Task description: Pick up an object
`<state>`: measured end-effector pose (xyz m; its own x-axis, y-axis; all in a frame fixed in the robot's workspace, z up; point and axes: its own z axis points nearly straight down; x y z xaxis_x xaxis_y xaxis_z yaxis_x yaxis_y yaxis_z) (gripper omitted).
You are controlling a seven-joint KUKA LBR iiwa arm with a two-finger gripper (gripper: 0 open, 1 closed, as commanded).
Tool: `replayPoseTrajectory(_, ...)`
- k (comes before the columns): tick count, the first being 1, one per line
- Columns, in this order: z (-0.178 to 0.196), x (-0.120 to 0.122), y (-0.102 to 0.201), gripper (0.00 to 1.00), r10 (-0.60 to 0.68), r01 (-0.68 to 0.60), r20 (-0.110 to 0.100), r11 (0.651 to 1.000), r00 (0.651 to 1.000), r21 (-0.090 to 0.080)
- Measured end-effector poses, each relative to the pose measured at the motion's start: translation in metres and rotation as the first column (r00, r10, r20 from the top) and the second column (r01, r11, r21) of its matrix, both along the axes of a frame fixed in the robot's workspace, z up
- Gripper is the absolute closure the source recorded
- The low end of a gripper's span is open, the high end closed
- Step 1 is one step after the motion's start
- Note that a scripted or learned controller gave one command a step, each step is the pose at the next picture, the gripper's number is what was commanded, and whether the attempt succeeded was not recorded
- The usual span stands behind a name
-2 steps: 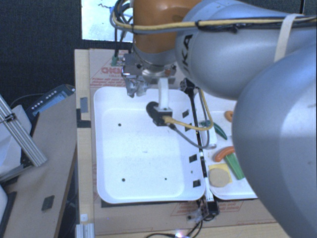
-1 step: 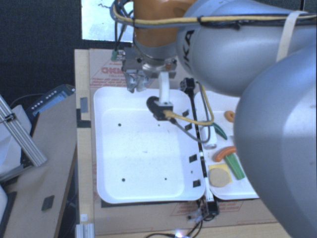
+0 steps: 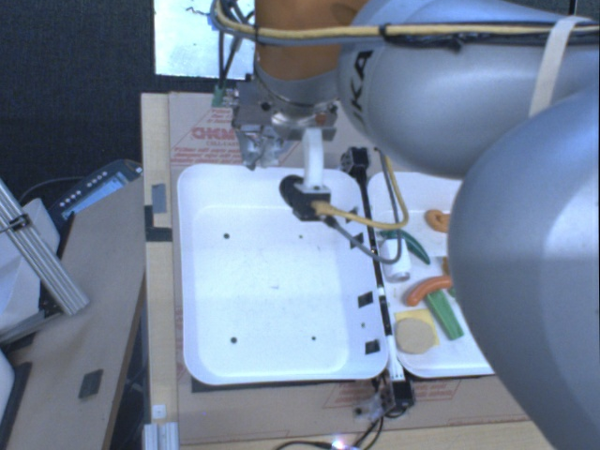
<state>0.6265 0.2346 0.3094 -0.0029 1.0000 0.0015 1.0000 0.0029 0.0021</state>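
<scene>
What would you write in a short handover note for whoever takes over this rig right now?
Gripper: over the far edge of the left bin; nothing seen held, grip state unclear.
Things: all in the right bin — orange piece, green stick, tan disc, small orange ring.
Done: nothing picked yet.
Left: move to the right bin, grasp one thing, lift.

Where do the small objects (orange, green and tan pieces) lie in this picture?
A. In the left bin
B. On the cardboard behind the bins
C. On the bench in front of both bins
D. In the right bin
D: the orange piece, the green piece and the tan piece all lie inside the right bin.
</scene>
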Motion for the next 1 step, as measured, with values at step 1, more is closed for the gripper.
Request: replayPoseTrajectory(1,0.0465,0.0440,0.0001,1.00,0.002,-0.002,0.006,1.000,1.000,0.002)
